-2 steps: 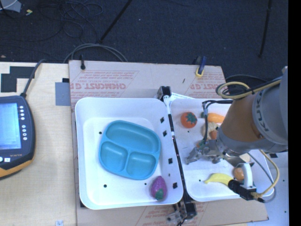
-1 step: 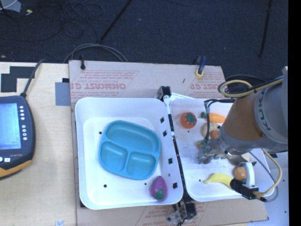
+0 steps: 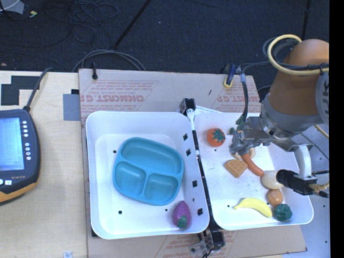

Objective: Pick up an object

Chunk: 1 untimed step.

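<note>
Looking at your hand (image 3: 240, 147), it's low over the right bin (image 3: 306, 214), but I can't tell how its grip stands. The carrot (image 3: 252, 164) sits right under it: light, hard, slick plastic I'd guess, so grab mid-length across the narrow way. Just below-left lies the waffle (image 3: 235, 168), touching close, and could get pinched too. Left of the hand sits the tomato (image 3: 216, 137), apart.

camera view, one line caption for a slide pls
End effector low over the right bin above a carrot; blue tray in left bin.
</note>
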{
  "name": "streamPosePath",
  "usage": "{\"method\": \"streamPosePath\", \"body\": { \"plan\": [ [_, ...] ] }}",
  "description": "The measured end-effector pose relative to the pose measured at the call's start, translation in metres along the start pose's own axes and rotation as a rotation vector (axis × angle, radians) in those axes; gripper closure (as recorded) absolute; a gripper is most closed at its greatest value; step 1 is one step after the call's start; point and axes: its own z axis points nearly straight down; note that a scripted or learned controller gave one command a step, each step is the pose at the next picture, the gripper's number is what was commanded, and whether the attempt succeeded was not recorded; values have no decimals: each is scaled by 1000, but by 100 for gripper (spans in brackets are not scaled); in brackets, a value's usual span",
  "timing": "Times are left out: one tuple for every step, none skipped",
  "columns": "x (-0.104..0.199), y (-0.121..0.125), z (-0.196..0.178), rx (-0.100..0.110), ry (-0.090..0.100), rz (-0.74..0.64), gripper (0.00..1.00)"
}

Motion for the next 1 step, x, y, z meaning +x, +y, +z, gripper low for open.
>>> {"method": "streamPosePath", "body": {
  "plan": [
    [62,-40,-83,9,1,-1,100]
  ]
}}
